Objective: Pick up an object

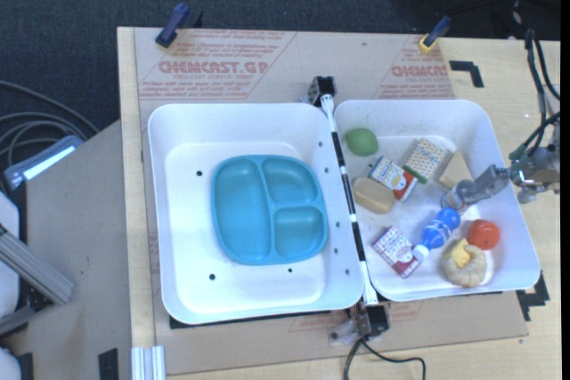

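Observation:
The right bin point(499, 138) holds several small things. A green ball point(361, 141) lies at its back left, with a patterned box point(426, 159) to the right of it. A red and white carton point(392, 176) and a tan oval piece point(373, 195) sit near the divider. Toward the front are another red and white carton point(396, 249), a blue toy point(439, 230), a red ball point(484, 234) and a beige ring with a yellow piece point(465, 263). My gripper point(474, 187) comes in low from the right, its grey tip just above the blue toy and beside the red ball.
The left bin point(178, 147) holds a blue divided plate point(269, 209). A black hinge strip point(343, 182) runs between the bins. Clamps stand at the board's back edge point(172, 24) and cables hang at the right point(543, 84).

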